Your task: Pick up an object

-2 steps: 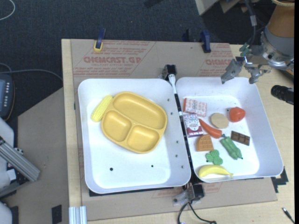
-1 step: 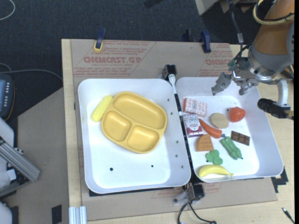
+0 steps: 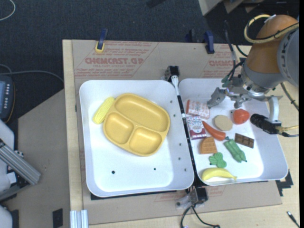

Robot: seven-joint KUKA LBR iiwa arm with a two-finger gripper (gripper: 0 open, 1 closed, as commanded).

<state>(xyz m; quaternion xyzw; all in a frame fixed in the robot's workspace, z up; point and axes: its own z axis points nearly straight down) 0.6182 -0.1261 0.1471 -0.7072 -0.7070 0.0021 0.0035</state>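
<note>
- Nearest me, at the front edge of the right bin (image 3: pixel 273 167), a banana (image 3: pixel 217 175) lies flat on the white floor.
- Just behind it sits a small green broccoli (image 3: pixel 217 159), with an orange wedge (image 3: pixel 207 145) touching it at the back left.
- Right of those, a green pod (image 3: pixel 235 150) lies slantwise, and a brown chocolate bar (image 3: pixel 244 140) rests just beyond it.
- Further in, a red-orange chili (image 3: pixel 213 130) runs slantwise between the wedge and a pale round bun (image 3: pixel 223 122).
- A red tomato (image 3: pixel 241 116) sits just right of the bun, close under the arm's wrist.
- Along this bin's left wall lie two packets, a dark red one (image 3: pixel 194 126) and, behind it, a paler red-and-white one (image 3: pixel 197 108).
- Over the far part of the right bin hangs the hand (image 3: pixel 229 95), above the bare floor behind the bun and the tomato; I cannot tell how far its fingers are parted, and I see nothing caught between them.
- Across in the left bin (image 3: pixel 90 141), a yellow divided tray (image 3: pixel 135 123) lies at a slant, and a corn cob (image 3: pixel 103 110) rests against its far left rim.
- Both bins stand side by side on the brown surface (image 3: pixel 76 70), held by a yellow clamp (image 3: pixel 100 42) and a blue clamp (image 3: pixel 208 41) at the far edge.
</note>
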